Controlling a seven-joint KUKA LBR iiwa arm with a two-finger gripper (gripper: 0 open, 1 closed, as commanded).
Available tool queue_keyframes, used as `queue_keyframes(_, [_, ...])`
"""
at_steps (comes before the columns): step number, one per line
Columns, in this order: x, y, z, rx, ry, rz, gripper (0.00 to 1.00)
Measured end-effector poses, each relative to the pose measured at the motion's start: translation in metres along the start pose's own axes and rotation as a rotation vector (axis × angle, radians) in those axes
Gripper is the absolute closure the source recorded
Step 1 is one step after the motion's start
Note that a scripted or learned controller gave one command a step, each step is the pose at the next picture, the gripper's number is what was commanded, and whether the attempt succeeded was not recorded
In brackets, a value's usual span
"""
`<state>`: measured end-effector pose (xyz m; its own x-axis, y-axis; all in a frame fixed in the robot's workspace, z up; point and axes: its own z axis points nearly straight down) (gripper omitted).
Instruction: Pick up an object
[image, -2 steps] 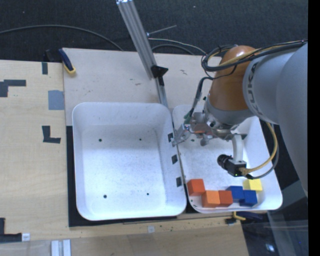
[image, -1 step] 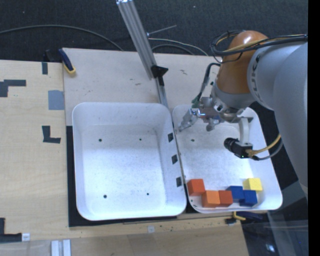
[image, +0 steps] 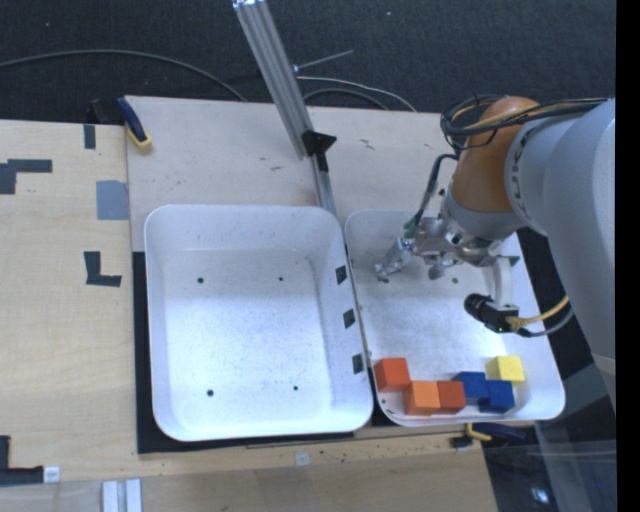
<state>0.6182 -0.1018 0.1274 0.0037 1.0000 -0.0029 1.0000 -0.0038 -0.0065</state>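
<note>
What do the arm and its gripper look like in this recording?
The smooth grey rounded arm carries an orange band above the wrist. Thin dark cables loop over the band. The small metallic gripper is silver-grey, and a black-and-yellow cable hangs beside it.

Cut off at 3 o'clock: arm (image: 560, 170), its base out of frame. Covering the right bin's (image: 430, 330) rim at 1 o'clock. Gripper (image: 392, 266) too small and blurred to judge. Blue block (image: 487, 391) partly hidden behind the yellow block (image: 506, 369) at 5 o'clock. Metal pole (image: 285, 85) cut off at 12 o'clock. Cables (image: 120, 60) running off at 10 o'clock.
</note>
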Motion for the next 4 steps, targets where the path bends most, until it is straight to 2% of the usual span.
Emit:
queue_keyframes(1, [-0.036, 0.033, -0.090, -0.015, -0.001, -0.004, 0.00])
queue_keyframes(2, [-0.096, -0.003, 0.023, 0.004, 0.002, 0.000, 0.00])
queue_keyframes(3, [-0.093, 0.000, 0.007, -0.004, 0.002, -0.005, 1.00])
queue_keyframes(4, [-0.076, -0.046, -0.046, -0.007, 0.003, -0.004, 1.00])
